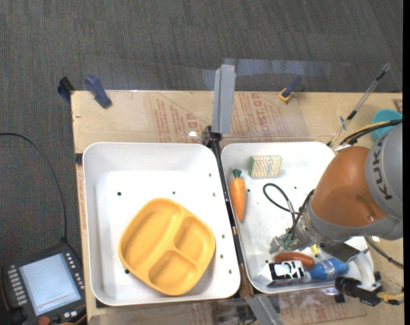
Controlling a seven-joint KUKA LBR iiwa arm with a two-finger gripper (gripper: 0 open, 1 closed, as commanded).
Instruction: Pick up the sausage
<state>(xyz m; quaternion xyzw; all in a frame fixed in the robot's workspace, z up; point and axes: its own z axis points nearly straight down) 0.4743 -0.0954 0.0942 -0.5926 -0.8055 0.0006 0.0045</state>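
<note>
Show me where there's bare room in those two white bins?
Left bin: the floor behind the yellow plate. Right bin: the back corner right of the sponge. Crowded: front of the right bin, around the sausage, bottle and end effector.

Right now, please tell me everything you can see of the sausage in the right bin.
The sausage is a short, reddish-brown piece with rounded ends and a smooth, slightly glossy skin, like a plastic toy. It lies flat and nearly level across the view, near the front edge of the right bin. The arm's wrist hangs directly over it and hides its upper edge. Just in front of it lies a blue bottle with a black-and-white label; the two look very close, perhaps touching. The carrot lies well away from it.
</note>
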